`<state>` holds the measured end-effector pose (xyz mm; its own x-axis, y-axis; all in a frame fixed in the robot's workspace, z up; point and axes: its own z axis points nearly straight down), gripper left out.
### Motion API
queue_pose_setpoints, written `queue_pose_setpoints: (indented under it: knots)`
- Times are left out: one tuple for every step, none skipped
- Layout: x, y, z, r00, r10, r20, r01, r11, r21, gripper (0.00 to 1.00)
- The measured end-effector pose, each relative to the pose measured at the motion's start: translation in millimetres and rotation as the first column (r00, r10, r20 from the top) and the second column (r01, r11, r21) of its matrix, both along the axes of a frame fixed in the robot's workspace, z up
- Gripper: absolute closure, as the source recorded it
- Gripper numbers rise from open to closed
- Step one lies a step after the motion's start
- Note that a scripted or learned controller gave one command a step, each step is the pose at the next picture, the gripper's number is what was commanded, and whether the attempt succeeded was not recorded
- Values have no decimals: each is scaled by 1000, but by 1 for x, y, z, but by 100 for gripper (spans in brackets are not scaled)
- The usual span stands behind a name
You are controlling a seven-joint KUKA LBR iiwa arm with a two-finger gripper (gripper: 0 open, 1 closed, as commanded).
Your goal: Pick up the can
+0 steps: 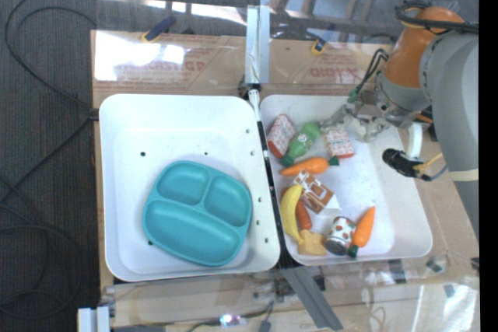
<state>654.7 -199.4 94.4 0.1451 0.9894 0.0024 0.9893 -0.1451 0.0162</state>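
The can (338, 235) is small, with a brown and white label. It lies on its side near the front edge of the right bin (405, 214). A small carrot (363, 225) rests against its right side and a yellow piece (311, 244) touches its left. My gripper (360, 115) hangs over the bin's far right corner, well behind the can and apart from it. It is close to a red and white carton (339, 142). The grey arm with its orange band (411, 58) rises behind it.
The right bin also holds a red packet (280, 134), a green bottle (305, 138), a large carrot (305, 166), a banana (289, 209) and a brown box (315, 193). A teal divided plate (198, 211) lies in the left bin (132, 128).
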Motion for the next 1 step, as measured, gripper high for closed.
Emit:
queue_pose_setpoints:
  knots:
    - [8, 5, -8, 967, 254, -11, -254, 967, -8, 0]
